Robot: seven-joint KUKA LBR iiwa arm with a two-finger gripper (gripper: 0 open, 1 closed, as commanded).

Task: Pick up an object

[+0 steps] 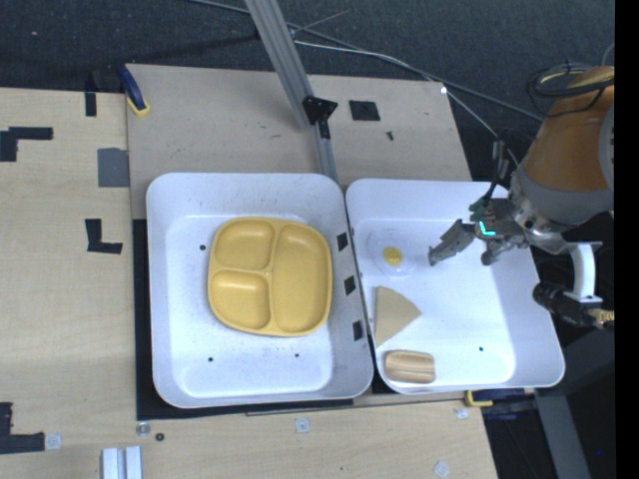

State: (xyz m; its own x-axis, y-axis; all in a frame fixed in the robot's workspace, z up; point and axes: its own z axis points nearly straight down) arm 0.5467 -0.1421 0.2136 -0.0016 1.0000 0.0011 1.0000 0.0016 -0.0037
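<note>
While my gripper (469, 246) hangs over the right bin (519, 327), its fingers are apart, holding nothing; bread (409, 366) lies by the front edge.

A divided plate (270, 275) lies in the left bin (170, 267); a wedge (394, 313) lies in the right bin (519, 337).

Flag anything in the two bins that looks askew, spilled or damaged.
Nothing stands out. The yellow divided plate lies flat in the left bin; the wedge, bread roll and small yellow piece lie apart in the right bin.
</note>
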